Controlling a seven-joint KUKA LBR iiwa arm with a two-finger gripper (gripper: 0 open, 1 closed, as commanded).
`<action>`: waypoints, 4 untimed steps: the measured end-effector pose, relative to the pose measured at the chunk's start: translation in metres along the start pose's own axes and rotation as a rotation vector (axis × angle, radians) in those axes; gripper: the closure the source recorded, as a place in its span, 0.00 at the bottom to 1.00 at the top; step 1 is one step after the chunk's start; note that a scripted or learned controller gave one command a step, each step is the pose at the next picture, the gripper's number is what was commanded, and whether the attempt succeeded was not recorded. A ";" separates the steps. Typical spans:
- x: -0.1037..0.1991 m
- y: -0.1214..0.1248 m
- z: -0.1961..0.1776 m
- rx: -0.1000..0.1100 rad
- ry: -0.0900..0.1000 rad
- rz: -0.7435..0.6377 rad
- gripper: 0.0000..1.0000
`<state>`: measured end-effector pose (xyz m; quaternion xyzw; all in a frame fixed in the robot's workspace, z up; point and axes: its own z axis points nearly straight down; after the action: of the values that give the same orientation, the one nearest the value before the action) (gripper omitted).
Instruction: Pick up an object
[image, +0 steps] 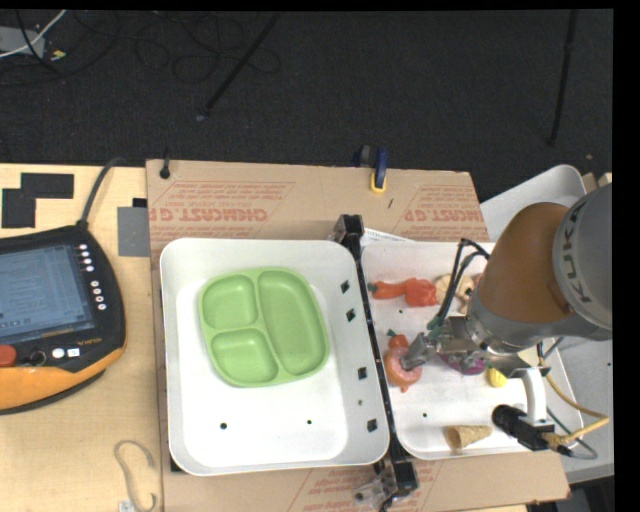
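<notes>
Right bin (425, 420) half hidden under arm, purple object (468, 363) mostly covered, tool (412, 357) fingers' state unclear

The green divided plate (264, 327) lies in the left bin (190, 420), well apart from everything else. In the right bin (420, 420), right of that plate, the arm (535, 275) hangs low with its gripper (412, 352) just over a red-orange toy (402, 368). Further right of the plate lie an orange carrot-like piece (408, 291), a cone (467, 435) and a small yellow piece (496, 377).
</notes>
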<state>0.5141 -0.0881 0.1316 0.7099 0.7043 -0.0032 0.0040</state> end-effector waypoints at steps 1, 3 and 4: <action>-0.012 0.003 0.039 -0.013 -0.011 0.006 0.00; -0.004 0.009 -0.016 0.001 0.010 -0.007 1.00; -0.014 0.015 -0.065 -0.001 0.010 -0.006 1.00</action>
<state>0.5289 -0.1017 0.1970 0.7077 0.7065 0.0007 0.0010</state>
